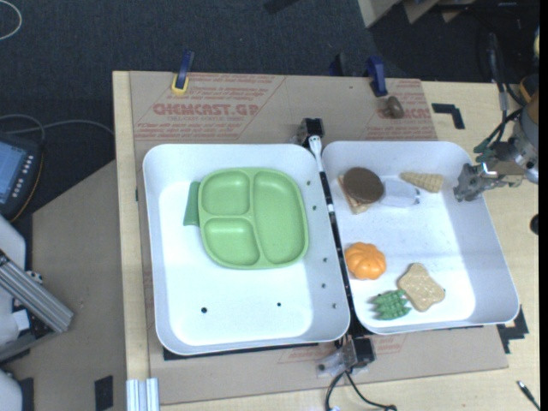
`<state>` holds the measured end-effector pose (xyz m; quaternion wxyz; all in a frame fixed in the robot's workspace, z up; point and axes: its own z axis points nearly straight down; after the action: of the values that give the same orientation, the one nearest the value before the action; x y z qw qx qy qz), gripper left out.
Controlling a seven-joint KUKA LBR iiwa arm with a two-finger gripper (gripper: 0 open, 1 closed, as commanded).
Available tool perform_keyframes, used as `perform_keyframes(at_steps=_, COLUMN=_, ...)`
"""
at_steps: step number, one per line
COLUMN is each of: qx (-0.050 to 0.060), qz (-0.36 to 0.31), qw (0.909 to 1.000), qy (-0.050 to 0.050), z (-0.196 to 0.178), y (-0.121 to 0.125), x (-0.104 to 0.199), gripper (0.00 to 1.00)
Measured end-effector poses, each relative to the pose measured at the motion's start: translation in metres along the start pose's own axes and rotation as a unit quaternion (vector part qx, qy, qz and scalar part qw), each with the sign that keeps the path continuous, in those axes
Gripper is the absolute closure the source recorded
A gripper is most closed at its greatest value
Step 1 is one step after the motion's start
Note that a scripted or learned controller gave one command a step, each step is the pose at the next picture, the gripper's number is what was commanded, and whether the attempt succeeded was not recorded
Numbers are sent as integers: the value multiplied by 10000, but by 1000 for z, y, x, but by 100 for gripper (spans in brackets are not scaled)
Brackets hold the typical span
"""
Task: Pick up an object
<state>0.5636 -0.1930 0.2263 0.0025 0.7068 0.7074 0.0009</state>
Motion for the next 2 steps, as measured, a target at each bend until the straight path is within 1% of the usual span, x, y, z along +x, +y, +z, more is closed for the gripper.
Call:
perform_keyframes(at_steps=1, qx=34, qz=-21, qw=10000, qy=27, z=10, y=0, x=50, gripper=100)
perform_keyframes(at_steps=2, qx=33, qz=-23, qw=10000, qy=25, z=13, y=9, x=102, gripper=100)
